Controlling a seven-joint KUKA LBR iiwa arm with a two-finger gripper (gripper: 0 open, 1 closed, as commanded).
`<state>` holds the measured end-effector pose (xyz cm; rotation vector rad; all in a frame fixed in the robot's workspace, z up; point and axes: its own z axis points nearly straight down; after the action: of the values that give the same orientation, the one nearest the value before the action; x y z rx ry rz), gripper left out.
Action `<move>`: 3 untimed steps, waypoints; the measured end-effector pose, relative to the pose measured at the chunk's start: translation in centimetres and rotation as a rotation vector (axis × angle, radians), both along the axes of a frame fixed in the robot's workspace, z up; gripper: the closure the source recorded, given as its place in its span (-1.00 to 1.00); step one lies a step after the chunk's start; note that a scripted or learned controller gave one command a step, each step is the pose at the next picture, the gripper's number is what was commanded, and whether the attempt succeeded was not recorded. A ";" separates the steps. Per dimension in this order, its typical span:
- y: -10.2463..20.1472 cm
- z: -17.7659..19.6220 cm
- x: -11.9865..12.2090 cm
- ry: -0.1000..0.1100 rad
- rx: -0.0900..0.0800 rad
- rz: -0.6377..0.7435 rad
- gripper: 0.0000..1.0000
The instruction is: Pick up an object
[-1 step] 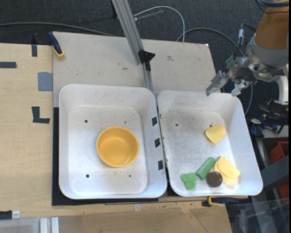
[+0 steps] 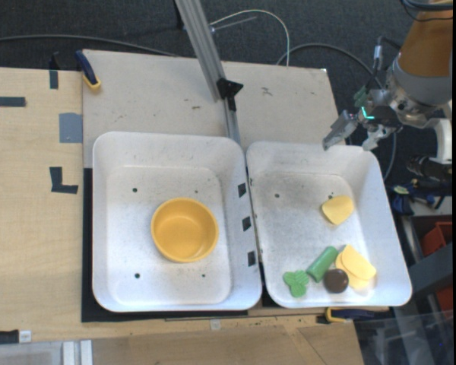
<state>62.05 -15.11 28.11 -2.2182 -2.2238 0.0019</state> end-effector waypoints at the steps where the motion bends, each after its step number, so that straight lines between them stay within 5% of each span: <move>1: 0.8 -4.9 -0.6 0.005 0.001 -0.001 -1.00; 3: 1.1 -15.7 -2.2 0.005 0.000 -0.001 -1.00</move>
<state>59.83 -14.04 12.39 -2.2164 -2.2203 0.0068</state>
